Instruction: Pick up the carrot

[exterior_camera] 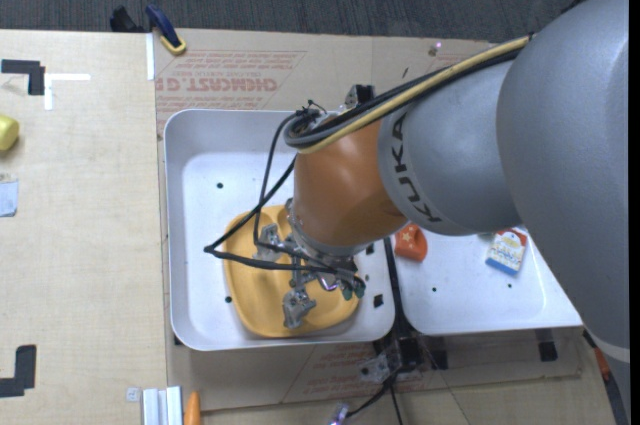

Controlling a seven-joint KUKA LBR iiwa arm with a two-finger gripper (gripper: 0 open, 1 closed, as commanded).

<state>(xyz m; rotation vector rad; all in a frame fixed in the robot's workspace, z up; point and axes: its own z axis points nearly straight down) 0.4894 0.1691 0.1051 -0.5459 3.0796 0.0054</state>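
Orange carrot point(410, 243), seemingly, hugs the right bin's point(560, 318) left edge; the gripper point(298, 301), openness impossible to tell, apparently mistargets a yellow object point(248, 305).

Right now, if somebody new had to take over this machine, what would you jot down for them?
Gripper: low in the left bin, over a large yellow object. Whether its fingers are open or shut cannot be told from this view.
Carrot: an orange-red item lies at the left edge of the right bin, partly hidden by the arm; it may be the carrot, but that is unclear.
Also in the right bin: a small blue and white packet.
Done: nothing visibly picked up.
Left: confirm the carrot, move the gripper to it, grasp and lift.
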